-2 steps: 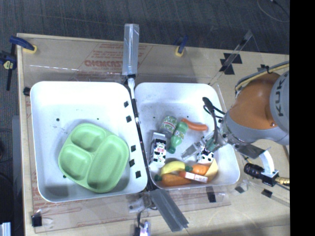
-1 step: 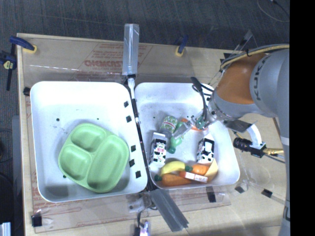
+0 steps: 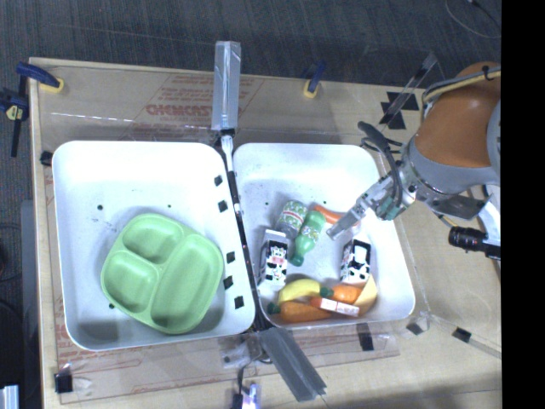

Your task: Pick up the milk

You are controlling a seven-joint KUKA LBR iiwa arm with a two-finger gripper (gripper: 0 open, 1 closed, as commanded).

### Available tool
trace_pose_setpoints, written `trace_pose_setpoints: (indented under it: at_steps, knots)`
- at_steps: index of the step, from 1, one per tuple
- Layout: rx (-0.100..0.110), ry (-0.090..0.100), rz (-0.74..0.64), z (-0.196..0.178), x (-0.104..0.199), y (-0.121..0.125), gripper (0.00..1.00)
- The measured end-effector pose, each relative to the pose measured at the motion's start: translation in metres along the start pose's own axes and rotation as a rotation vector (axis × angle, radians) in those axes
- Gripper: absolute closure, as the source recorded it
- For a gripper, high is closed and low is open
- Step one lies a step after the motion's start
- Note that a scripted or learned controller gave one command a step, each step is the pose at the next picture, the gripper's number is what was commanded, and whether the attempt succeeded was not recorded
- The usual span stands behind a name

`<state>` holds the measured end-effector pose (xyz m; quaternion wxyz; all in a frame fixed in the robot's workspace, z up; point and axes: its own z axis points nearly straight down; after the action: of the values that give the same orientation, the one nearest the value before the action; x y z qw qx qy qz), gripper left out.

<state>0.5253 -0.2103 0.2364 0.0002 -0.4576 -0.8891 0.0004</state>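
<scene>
- The table (image 3: 358, 109) carries two white bins, apparently one for sorting into.
- A green tray (image 3: 162, 271) fills the left bin (image 3: 77, 177).
- The tool (image 3: 347, 221) hovers in the right bin (image 3: 375, 164); its opening I cannot tell.
- Milk (image 3: 356, 262) lies just below it, ungripped.

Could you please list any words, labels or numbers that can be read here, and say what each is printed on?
None reads for certain.
Red print on the bench behind the left bin: too blurred to read.
Cow-patterned milk cartons and: no legible text.
Green bottle label: too small.
</scene>
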Motion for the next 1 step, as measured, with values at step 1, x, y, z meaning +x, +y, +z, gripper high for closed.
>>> trace_pose_setpoints:
  at_steps: [1]
  knots:
    - [-0.013, -0.010, 0.055, 0.1376, 0.0290, -0.0306, 0.00]
